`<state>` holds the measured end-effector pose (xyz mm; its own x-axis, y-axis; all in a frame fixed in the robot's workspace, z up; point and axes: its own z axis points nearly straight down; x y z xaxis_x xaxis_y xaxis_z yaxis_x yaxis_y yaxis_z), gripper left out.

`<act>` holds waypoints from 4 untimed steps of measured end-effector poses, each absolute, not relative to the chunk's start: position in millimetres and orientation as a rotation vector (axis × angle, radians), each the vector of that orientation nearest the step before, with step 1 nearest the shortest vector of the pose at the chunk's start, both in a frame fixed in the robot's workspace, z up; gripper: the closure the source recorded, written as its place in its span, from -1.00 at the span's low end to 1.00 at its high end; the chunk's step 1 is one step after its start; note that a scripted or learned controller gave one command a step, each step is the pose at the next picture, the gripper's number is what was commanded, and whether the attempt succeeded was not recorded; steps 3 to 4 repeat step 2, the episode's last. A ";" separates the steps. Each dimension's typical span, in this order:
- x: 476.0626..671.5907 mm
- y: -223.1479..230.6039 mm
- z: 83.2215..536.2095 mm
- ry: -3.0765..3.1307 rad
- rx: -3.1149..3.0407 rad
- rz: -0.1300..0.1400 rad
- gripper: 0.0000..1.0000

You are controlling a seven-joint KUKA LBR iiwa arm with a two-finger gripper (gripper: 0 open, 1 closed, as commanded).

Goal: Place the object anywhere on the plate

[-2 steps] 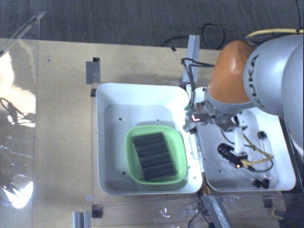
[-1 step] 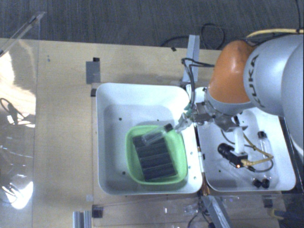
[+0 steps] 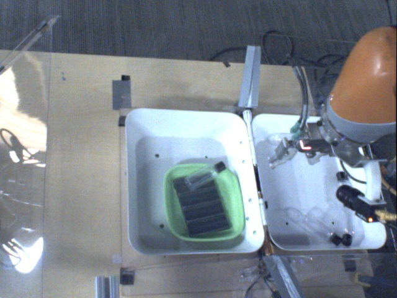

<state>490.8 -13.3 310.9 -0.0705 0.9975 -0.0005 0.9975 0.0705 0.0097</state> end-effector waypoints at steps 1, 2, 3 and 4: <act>497.0 107.5 317.1 2.179 2.257 0.013 -1.00; 519.8 216.9 354.4 2.101 2.330 0.016 -1.00; 519.8 216.9 354.4 2.101 2.330 0.016 -1.00; 519.8 216.9 354.4 2.101 2.330 0.016 -1.00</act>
